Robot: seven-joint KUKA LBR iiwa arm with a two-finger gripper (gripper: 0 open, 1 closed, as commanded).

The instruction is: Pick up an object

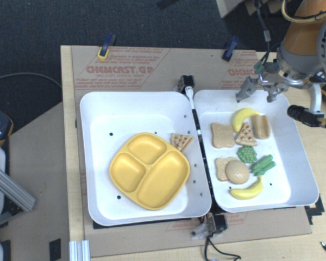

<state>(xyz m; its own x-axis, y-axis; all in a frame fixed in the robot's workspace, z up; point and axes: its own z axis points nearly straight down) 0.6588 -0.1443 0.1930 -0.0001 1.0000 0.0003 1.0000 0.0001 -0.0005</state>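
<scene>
The gripper hangs over the far edge of the right bin, its jaws spread apart with nothing between them. Every candidate for picking lies on the near side of the jaws, toward the middle and near edge of that bin. Closest is a yellow banana, just beside the jaws, its curved length running roughly from the bin's far edge toward its centre, so a grasp would likely need to close across that curve. Touching it is a hot dog bun, and next to them a slice of toast and a wedge of cracker. Farther toward the near edge sit green grapes, a green bean pod, a round beige bun and a second banana, lying crosswise along the bin's near edge. The left bin holds a yellow divided plate and another cracker wedge, well apart from the jaws. Red printing on the tabletop board behind the bins reads roughly "CHEMCAST GP"; the same print repeats behind the right bin, partly hidden.
</scene>
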